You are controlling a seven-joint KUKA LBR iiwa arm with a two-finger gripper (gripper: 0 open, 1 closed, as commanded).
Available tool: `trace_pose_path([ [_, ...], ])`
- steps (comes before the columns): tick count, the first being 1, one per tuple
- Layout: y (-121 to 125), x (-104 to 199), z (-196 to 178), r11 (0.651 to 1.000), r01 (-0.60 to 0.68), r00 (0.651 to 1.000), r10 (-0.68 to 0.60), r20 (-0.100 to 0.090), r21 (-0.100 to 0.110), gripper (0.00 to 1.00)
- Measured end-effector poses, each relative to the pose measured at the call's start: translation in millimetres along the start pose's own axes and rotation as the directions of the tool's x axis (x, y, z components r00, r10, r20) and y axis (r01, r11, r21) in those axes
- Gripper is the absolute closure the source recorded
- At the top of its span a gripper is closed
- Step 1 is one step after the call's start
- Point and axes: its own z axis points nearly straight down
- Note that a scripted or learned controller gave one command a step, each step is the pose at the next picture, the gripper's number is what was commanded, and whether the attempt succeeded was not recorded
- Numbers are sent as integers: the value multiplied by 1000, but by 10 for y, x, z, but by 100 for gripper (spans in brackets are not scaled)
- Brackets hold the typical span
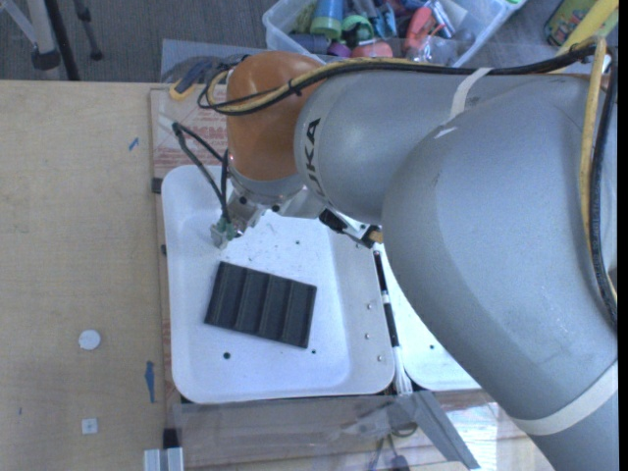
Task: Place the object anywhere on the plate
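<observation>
Stretching bare along the left side, wooden bench [69, 214], carrying a small white disc [89, 340] near its front edge.

Sitting just right of that, left bin [186, 361], shallow and white.

Hovering over the bin's far-left corner, gripper [226, 229], pointing down and ending just above the floor. Not possible to tell from this angle whether closed, released or clasping anything. Showing at its tip, a small greenish speck [224, 232], possibly the object to be placed, though too small to name.

Lying flat at the middle of the bin floor, tilted a little against the bin's edges, dark ribbed slab [261, 305], apparently serving as the plate. Sitting near the gripper but apart from it, toward the front edge.

Judging by size, handling as something very light and easily dropped or flicked away, if that speck is indeed the object. Likely needing a pinch squarely across its body, then a low, gentle release, the ribs looking apt to catch a small piece or let it roll along a groove.

Reaching in from the right, grey arm [471, 214], wearing its orange band [267, 106] above the wrist and covering most of the right bin [427, 356].

Standing beyond the bench's far edge, clear tub [285, 23], holding bright toys.
</observation>
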Motion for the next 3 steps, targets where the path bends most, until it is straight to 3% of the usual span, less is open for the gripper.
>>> trace_pose_path([
  [1, -54, -106, -544, 912, 410, 912, -410, 2, -1, 100],
  [2, 48, -58, -1152, 855, 518, 855, -518, 3, -1, 100],
  [3, 140, -152, -455, 813, 583, 813, -583, -2, 1, 100],
])
